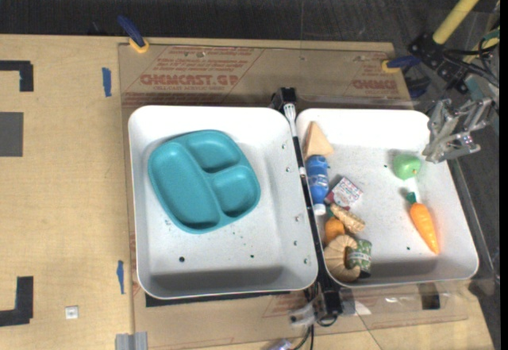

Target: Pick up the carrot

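The carrot (423,226) is orange with a small green top and lies flat near the right wall of the right bin (373,269), tip pointing toward the front right corner. My gripper (441,148) hangs over the bin's far right corner, above and a little right of a green round fruit (407,166). It is well apart from the carrot, which lies further toward the front of the bin. Nothing shows in the gripper.
A teal divided plate (205,178) fills much of the left bin (151,261). Along the right bin's left wall lie a tan wedge (317,140), a blue bottle (317,178), a small packet (347,192) and several toy foods (344,251).
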You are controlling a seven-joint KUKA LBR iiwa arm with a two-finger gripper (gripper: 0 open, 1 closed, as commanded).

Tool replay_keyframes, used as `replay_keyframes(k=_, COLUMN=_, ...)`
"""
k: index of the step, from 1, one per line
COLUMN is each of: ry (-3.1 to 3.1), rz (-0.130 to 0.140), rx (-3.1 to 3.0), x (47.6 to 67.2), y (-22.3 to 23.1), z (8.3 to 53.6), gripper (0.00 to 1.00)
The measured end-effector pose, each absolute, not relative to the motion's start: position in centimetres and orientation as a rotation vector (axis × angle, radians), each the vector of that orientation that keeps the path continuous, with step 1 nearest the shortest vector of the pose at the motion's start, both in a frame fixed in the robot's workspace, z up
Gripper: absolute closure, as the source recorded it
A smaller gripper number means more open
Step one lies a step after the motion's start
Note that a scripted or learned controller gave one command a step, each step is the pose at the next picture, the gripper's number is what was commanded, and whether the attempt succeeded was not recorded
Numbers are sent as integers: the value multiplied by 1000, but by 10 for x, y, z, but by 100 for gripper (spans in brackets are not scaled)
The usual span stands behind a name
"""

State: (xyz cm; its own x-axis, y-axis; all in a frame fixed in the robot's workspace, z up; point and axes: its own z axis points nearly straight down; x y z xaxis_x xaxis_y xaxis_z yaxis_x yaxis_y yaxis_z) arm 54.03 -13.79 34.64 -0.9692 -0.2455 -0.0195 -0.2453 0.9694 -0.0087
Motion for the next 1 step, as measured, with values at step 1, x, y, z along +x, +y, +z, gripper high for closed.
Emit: replay_keyframes(k=1, ry=3107, rz=-2, rx=-389, x=539, y=-137, z=341, gripper=0)
